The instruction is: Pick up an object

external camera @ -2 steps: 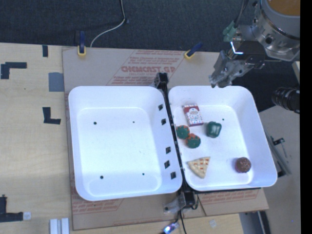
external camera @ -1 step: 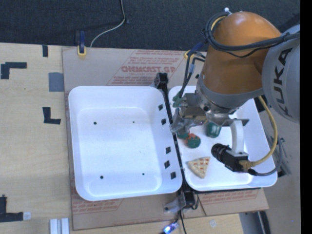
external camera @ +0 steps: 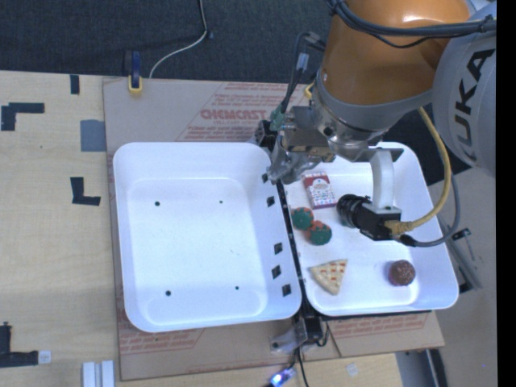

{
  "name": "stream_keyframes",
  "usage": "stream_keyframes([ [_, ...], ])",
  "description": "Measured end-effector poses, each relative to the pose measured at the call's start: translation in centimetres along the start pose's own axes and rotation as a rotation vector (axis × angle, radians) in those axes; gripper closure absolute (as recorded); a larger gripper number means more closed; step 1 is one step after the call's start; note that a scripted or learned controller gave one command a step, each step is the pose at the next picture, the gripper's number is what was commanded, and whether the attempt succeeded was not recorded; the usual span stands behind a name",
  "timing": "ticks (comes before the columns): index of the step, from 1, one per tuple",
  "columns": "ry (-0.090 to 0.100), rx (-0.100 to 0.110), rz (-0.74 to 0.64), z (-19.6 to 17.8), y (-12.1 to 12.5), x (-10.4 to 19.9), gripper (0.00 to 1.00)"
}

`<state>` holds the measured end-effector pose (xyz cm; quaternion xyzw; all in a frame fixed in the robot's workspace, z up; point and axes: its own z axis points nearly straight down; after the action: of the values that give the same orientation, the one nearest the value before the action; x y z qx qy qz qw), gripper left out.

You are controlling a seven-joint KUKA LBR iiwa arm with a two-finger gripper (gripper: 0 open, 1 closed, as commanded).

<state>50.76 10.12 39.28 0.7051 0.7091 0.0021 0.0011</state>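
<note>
Hovering over the right bin (external camera: 435,293), the gripper (external camera: 294,161) sits just beside a small red-and-white carton (external camera: 321,190); whether it is open or closed, I cannot tell. Below the carton lie two green-and-orange balls (external camera: 310,225); a pizza slice (external camera: 330,275); a brown ball (external camera: 401,272).

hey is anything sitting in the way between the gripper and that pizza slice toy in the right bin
Yes. The green and orange ball toy lies between the gripper and the pizza slice, close to the bin divider. The red carton sits just off that line.

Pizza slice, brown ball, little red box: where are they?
Pizza slice (external camera: 330,276): camera view, middle of its top.
Brown ball (external camera: 401,272): camera view, its top.
Red box (external camera: 321,190): camera view, its printed face.
</note>
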Motion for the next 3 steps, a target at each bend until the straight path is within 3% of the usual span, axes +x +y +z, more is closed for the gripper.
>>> stream_keyframes([
  [1, -0.005, 0.022, 0.002, 12.9, -2.8, 3.3, 1.00],
  [2, 0.002, -0.007, 0.002, 1.6, 0.3, 5.0, 1.00],
  [3, -0.003, 0.007, 0.002, 1.2, 0.1, 5.0, 1.00],
])
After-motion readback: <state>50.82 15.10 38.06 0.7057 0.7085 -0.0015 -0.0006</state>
